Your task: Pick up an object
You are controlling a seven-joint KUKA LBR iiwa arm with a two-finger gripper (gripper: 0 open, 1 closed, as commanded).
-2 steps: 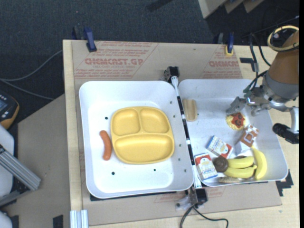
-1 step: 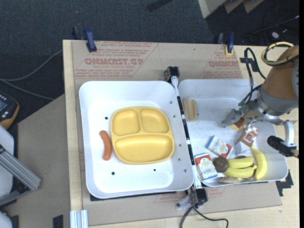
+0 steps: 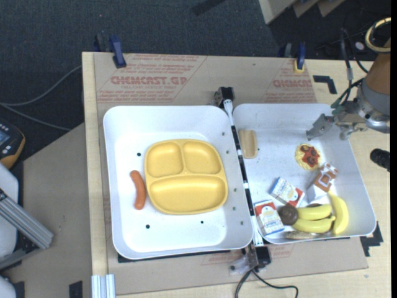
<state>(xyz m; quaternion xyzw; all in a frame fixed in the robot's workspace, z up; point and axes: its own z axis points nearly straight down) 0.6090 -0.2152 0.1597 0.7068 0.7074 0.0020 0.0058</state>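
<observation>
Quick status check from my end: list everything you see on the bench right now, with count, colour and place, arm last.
Bins: two, white, side by side on the bench.
Divided plate: one, yellow, middle of the left bin.
Sausage: one, orange-red, left bin, left of the plate.
Bread slice: one, tan, right bin, near its left wall.
Pizza piece: one, red and yellow, right bin, centre right.
Bananas: one bunch, yellow, right bin, near corner.
Small cartons: about three, white with red and blue, right bin, beside the bananas.
Clamps: two, blue, far edge of the bench.
Gripper: one, grey, over the right bin's far right corner.
</observation>
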